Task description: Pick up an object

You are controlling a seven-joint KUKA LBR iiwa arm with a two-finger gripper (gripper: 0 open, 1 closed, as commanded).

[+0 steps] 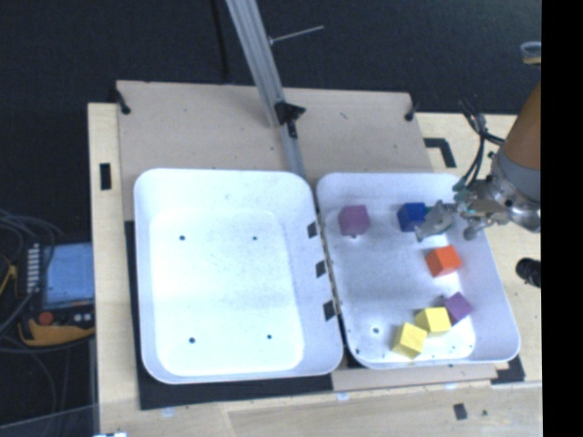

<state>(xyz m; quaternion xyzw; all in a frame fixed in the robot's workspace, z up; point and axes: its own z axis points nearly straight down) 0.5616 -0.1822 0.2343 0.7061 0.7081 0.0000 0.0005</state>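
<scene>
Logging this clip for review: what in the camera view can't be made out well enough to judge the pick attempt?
- Pincer: too small and blurred in the camera view to tell its finger state.
- Blue block: whether the pincer touches it is unclear; they overlap.
- Arm: cut off by the right edge.
- Purple block: partly hidden behind the yellow block.

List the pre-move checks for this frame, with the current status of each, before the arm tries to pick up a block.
1. Blocks available in the right bin: ok, six.
2. Gripper over the right bin: ok, near its upper right.
3. Nearest candidates: ok, blue block just left of the gripper, orange block just below.
4. Anything already held: cannot tell.
5. Purple block standing apart: ok.
6. Yellow blocks separated: not ok, clustered with a small purple one.
</scene>
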